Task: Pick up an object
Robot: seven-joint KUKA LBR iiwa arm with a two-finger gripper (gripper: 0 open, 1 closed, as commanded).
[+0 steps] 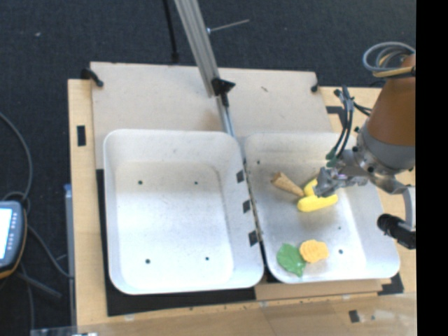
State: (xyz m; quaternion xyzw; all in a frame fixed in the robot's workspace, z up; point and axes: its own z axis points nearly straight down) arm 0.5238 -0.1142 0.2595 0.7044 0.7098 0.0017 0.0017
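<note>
Two bins, left [175, 215] and right [350, 250]: white, faintly speckled grey, with small dark dots on the floors. Counter [84, 187]: pale tan wood; board [161, 96] behind the bins a lighter beige. Floor [70, 19]: dark charcoal carpet. Banana-shaped toy [316, 202]: bright yellow. Cone-shaped piece [286, 183]: tan-brown. Leafy item [290, 259]: green. Round item [313, 250] beside it: orange-yellow. Arm [392, 117]: orange band above grey wrist. Slanted rail [199, 40]: silver-grey, black clamp at its foot.
</note>
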